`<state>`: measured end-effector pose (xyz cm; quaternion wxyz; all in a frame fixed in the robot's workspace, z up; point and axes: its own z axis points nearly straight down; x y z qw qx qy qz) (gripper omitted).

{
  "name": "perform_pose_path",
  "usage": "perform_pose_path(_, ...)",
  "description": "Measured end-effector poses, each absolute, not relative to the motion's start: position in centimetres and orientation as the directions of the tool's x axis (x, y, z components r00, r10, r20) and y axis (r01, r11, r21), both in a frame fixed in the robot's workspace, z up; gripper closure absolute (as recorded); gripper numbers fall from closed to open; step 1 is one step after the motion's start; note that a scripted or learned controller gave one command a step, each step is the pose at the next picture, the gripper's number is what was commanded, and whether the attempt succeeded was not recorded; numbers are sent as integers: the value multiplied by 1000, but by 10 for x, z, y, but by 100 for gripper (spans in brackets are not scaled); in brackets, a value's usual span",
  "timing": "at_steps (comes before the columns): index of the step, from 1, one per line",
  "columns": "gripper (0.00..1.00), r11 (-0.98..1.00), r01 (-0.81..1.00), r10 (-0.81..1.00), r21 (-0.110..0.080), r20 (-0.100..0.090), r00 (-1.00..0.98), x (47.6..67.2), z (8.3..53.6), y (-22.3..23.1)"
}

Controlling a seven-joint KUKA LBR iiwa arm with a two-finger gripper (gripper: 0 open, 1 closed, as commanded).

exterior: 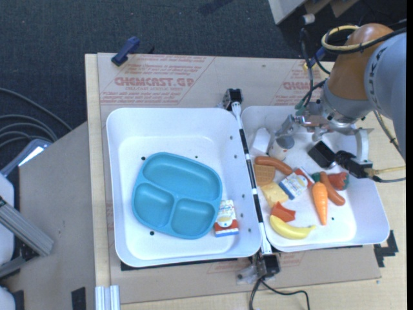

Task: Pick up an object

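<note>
My gripper [288,133] hangs over the back left part of the right bin [371,221], reaching in from the right under the grey and orange arm. Just beneath its tip stands a small pale jar-like item [279,150], with a white piece [261,138] beside it. In front of them lie a sausage [274,165], a tan cracker [264,175], a yellow cheese wedge [273,193], a blue and white carton [295,184], an orange carrot [320,203], a red pepper piece [282,210], a banana [290,228] and a red and green item [336,180]. Nothing visibly hangs from the gripper.
The left bin [122,173] holds a blue divided plate [177,194] and a small carton [226,216] at its front right. A ridge with clamps [245,166] separates the bins. Cables lie on the floor at the left.
</note>
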<state>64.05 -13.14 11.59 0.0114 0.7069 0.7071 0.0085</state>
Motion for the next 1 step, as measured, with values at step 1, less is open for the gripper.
perform_pose_path(1, 0, 0, 1000, 1000, 28, -4, 0, 641, 116, -131)
